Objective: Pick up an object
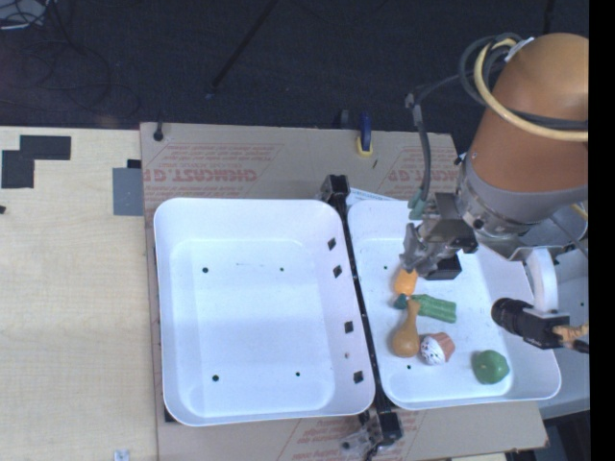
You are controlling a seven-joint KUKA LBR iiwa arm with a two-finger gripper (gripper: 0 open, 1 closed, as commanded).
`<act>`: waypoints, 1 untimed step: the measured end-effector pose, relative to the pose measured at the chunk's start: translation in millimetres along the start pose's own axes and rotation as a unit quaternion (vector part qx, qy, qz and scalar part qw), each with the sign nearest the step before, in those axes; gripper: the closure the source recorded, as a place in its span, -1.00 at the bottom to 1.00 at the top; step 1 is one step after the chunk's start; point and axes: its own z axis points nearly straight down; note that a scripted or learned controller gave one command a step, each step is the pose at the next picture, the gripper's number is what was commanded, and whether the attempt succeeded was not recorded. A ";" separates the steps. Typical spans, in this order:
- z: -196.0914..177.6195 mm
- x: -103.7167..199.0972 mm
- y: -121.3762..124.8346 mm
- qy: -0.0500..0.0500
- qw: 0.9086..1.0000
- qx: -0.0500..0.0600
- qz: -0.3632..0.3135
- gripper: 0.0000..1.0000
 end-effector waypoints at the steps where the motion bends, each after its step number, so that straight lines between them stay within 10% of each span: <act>1: -79.3 26.2 8.8 0.002 1.000 -0.006 -0.005 1.00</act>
